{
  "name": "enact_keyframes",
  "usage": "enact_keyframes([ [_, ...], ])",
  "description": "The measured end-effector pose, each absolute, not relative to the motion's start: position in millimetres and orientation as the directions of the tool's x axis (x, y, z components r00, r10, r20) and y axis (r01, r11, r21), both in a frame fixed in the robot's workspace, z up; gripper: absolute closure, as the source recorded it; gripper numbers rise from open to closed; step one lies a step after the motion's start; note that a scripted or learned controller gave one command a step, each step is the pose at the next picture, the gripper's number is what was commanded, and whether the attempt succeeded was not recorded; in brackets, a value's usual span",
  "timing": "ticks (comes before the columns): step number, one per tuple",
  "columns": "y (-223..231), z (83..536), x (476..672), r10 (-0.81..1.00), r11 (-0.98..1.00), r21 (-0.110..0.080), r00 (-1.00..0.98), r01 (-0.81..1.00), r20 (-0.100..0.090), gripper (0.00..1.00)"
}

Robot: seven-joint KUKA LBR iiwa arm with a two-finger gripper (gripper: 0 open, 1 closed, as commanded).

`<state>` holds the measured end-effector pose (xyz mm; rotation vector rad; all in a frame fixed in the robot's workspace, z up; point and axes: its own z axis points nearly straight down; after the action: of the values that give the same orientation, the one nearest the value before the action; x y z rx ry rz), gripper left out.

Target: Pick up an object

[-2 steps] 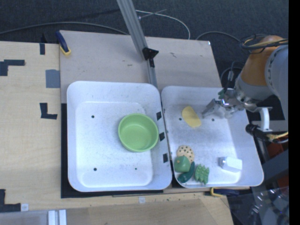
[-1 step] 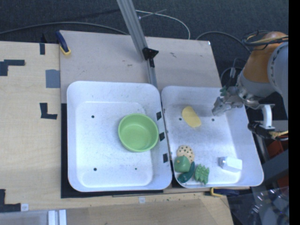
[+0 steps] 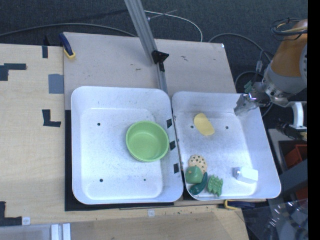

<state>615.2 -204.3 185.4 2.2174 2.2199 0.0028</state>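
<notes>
Yellow object [image 3: 203, 124] in right white bin [image 3: 260, 149] on wooden bench [image 3: 30, 134]

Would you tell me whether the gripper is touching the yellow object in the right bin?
Apart. The camera view shows the gripper at the right bin's upper right edge, with bare white floor between it and the yellow object.

arm: at right edge | orange band up | tool [image 3: 246, 104] low, pointing left

Bowl [image 3: 147, 141] in left bin [image 3: 85, 134]; perhaps toys [image 3: 202, 176] in right bin [image 3: 260, 154].
</notes>
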Motion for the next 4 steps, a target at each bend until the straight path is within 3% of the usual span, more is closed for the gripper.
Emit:
enact_keyframes([
  [1,-204.0,222.6,616.1,1.000,0.002,0.003,-0.002,1.000,-0.001,1.00],
  [3,-99.2,208.4,629.7,1.000,0.007,-0.002,-0.007,1.000,0.002,1.00],
  [4,-42.0,218.9,624.5,1.000,0.007,-0.001,-0.007,1.000,0.003,1.00],
])
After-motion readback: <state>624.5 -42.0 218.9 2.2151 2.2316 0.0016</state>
